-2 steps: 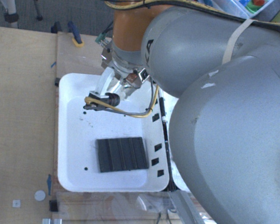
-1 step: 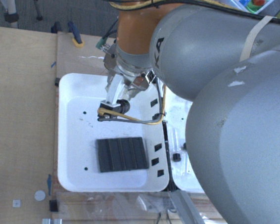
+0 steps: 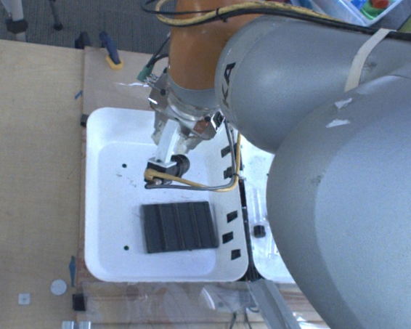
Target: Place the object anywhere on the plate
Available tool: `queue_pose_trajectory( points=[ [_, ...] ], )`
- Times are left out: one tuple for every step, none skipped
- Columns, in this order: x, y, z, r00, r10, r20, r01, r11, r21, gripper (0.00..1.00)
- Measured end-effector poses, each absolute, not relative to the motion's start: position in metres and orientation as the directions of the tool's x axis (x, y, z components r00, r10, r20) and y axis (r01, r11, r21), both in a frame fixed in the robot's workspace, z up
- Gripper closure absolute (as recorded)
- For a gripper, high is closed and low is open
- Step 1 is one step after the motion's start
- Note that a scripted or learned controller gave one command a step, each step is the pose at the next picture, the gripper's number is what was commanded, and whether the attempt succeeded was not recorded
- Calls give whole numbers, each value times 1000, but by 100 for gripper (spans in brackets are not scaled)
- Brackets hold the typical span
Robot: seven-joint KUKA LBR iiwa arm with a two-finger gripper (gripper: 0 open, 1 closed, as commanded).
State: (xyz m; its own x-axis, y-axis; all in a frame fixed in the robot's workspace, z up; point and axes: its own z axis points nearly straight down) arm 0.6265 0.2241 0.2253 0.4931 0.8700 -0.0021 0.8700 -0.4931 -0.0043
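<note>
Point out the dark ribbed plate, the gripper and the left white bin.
dark ribbed plate [image 3: 179, 227]: camera view, middle of its top.
gripper [image 3: 162, 175]: camera view, at its tip.
left white bin [image 3: 108, 186]: camera view, bare floor.

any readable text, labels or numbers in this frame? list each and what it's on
One mark, no readable text:
Dark lettering on the grey arm link just below the orange band: seen at a steep angle and cut off, too distorted to read.
No print can be made out on the white bin, the dark ridged plate or the hand.
</note>
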Motion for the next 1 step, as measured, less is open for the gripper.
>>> queue_pose_trajectory(
  points=[
    [623,154,188,500,866,-2,866,-500,-4,100]
  ],
)
